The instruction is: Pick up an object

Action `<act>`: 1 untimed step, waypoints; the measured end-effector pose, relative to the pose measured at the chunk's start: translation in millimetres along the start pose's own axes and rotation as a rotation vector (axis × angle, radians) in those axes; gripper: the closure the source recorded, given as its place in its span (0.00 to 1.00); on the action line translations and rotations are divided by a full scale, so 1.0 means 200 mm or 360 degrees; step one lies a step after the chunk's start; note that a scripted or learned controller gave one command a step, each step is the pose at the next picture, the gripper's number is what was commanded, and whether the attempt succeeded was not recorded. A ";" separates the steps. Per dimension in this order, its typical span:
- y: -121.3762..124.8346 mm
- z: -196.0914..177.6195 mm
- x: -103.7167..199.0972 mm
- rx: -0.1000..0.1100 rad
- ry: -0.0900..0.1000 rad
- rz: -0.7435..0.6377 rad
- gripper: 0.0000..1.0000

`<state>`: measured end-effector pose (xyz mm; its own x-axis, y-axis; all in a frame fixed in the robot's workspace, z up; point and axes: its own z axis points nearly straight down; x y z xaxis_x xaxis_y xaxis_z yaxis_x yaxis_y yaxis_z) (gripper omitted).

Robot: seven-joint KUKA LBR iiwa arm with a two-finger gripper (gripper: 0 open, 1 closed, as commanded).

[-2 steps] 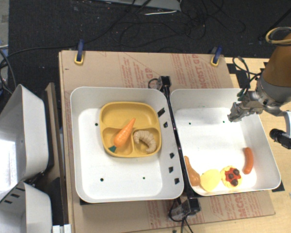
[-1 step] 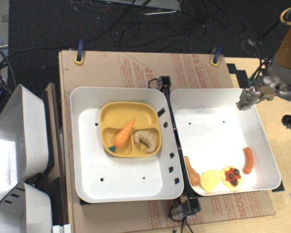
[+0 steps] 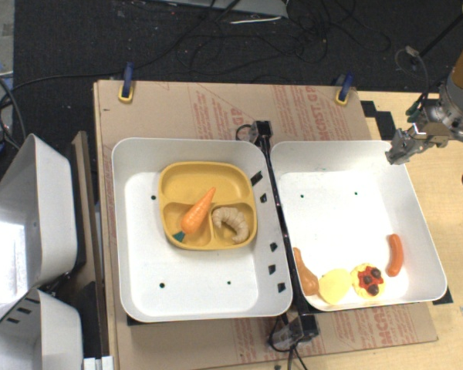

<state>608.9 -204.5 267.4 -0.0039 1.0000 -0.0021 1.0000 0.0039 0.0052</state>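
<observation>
My gripper [image 3: 399, 151] hangs over the far right corner of the right bin [image 3: 347, 176], with nothing seen between its fingers. In that bin's near part lie an orange sausage [image 3: 394, 253], a small pizza-like piece with red and dark toppings [image 3: 368, 279], a pale yellow round piece [image 3: 336, 285] and a brown drumstick-like piece [image 3: 304, 272]. The left bin [image 3: 139, 276] holds a yellow divided plate [image 3: 185, 179] with a carrot [image 3: 197, 210] and a pale shrimp [image 3: 231, 222] in its compartments.
Both bins rest on a cardboard-covered bench [image 3: 216, 106] held by two clamps [image 3: 126, 92] at the back. A black divider strip [image 3: 268, 199] runs between the bins. Grey boxes [image 3: 27, 214] stand at the left, and cables lie on the dark floor behind.
</observation>
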 end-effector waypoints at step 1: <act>0.03 0.02 0.32 0.0008 0.0005 -0.0007 1.00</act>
<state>614.2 -141.2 262.6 -0.0085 1.0000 0.0012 1.0000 0.0085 0.0001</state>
